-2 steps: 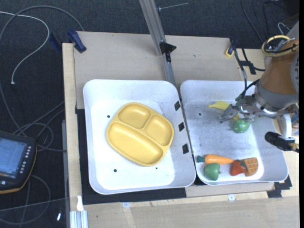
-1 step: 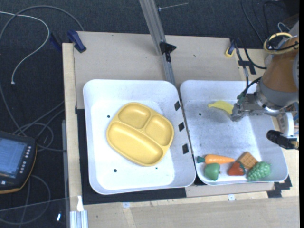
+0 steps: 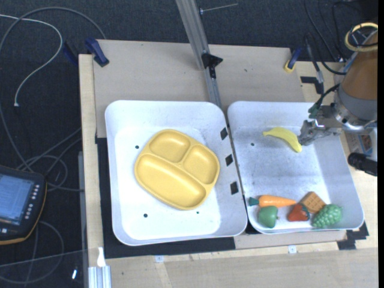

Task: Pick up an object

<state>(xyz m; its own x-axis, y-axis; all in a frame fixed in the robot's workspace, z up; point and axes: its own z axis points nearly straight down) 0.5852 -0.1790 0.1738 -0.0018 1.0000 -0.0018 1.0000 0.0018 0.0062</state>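
Two white bins are seen side by side. Left bin (image 3: 120, 161) is occupied by a yellow divided plate (image 3: 177, 168). Banana (image 3: 284, 138) lies in the right bin (image 3: 336, 173), upper part. Gripper (image 3: 307, 134) is set at the banana's right end; contact cannot be confirmed, and its opening cannot be told. Carrot (image 3: 276, 201), green pepper (image 3: 267, 216), strawberry (image 3: 297, 213), cracker (image 3: 312, 201) and broccoli (image 3: 327, 215) are clustered along the near edge. Arm (image 3: 360, 89) is cut off at right.

Grey arm (image 3: 359, 101) with orange band, small metallic pincer (image 3: 307, 132)
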